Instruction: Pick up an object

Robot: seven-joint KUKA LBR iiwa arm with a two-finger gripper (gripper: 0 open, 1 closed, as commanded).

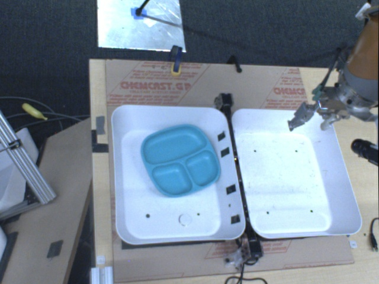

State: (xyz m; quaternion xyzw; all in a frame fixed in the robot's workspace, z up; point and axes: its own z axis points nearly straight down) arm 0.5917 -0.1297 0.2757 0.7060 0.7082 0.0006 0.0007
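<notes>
Nearest: two white bins side by side, left bin (pixel 127 182) holding a blue divided plate (pixel 179 158) flat near its middle. Right bin (pixel 331 182) bare-floored. Over its far rim, gripper (pixel 312 118) on grey arm (pixel 361 70), fingers spread apart, pinching nothing, well apart from plate.

Dark carpet floor (pixel 47 40); shiny metal sheet (pixel 141 16); aluminium frame (pixel 23 164) at left.
</notes>
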